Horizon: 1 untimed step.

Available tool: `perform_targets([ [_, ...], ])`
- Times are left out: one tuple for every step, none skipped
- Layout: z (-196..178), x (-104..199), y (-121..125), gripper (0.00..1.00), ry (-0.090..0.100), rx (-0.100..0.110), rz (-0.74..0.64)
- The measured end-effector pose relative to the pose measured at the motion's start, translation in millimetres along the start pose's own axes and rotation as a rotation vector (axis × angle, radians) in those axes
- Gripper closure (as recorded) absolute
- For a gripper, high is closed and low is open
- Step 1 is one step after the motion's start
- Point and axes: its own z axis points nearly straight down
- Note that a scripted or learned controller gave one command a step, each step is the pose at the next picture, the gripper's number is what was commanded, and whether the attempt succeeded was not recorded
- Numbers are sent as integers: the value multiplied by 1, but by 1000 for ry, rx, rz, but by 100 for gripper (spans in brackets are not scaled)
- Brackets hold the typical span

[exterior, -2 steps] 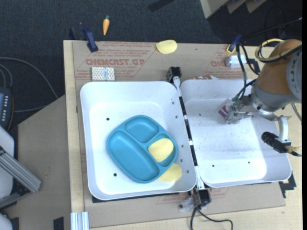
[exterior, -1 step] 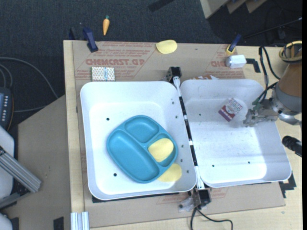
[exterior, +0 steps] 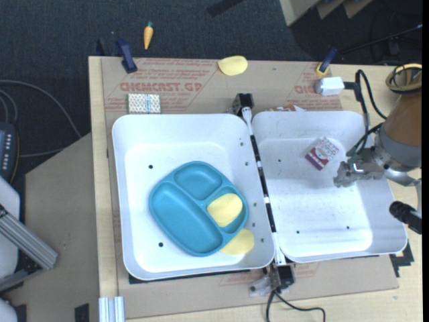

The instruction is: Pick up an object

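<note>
While fingers blur (perhaps parted), gripper (exterior: 350, 172) hangs beside red-white packet (exterior: 322, 153), apart.

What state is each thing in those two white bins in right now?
Blue divided plate: flat in the left bin, tilted diagonally.
Yellow piece: resting in a plate compartment.
Second yellow piece: on the bin floor, against the plate's edge.
Red-and-white packet: lying loose in the right bin.
End effector: beside the packet, apart.
</note>
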Motion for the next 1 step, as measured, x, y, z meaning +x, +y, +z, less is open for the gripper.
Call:
perform_targets([
  [0, 0, 0, 0, 0, 0, 0],
])
